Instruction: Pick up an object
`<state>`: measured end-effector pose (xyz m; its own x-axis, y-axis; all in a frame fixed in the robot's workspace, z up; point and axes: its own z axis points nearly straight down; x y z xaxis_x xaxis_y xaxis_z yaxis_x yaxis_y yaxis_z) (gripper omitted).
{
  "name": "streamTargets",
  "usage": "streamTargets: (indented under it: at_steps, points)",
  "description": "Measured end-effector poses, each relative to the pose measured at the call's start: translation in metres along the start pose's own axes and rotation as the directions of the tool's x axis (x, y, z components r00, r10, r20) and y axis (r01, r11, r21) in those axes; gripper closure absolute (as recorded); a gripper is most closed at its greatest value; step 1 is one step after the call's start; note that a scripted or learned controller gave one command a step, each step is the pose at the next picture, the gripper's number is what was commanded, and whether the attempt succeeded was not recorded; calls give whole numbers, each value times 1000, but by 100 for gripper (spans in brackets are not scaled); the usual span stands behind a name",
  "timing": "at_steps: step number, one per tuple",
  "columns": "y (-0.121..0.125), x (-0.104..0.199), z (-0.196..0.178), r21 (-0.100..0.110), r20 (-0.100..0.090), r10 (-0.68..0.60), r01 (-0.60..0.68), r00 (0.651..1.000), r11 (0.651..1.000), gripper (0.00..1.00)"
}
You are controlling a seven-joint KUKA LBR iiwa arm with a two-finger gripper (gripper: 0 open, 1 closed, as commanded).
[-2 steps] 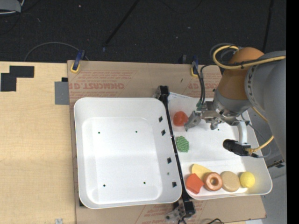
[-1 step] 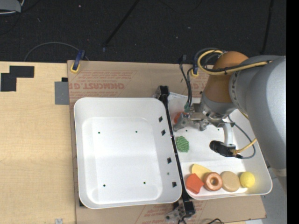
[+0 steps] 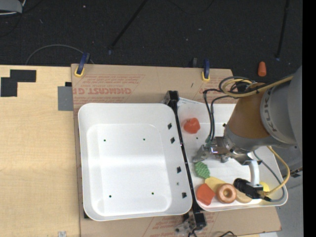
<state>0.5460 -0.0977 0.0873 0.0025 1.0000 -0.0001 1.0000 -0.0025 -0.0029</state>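
Note:
My gripper (image 3: 201, 155) hangs low over the middle of the right bin (image 3: 279, 200), pointing left. Just below it lies a green ridged piece (image 3: 201, 170). Up and to the left of the gripper sits a red-orange lump (image 3: 191, 126), apart from it. Along the bin's front lie a yellow piece (image 3: 215, 182), a red-orange block (image 3: 205, 194), a brown ring like a doughnut (image 3: 227, 193) and a beige piece (image 3: 244, 197). Nothing is visibly held.
The left white bin (image 3: 94, 117) stands beside the right one, with a black strip (image 3: 178, 152) along their shared edge. Yellow-and-blue clamps (image 3: 81, 67) (image 3: 206, 72) hold the cardboard sheet at the back. The grey arm (image 3: 256, 120) covers the right bin's right half.

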Motion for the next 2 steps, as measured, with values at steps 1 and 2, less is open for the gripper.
streamTargets:
  at_steps: [1,2]
  points:
    - [-40,6,-44,-5,0,-1,1,1000,1000,0]
    - [33,3,-19,-1,0,-3,3,1000,1000,0]
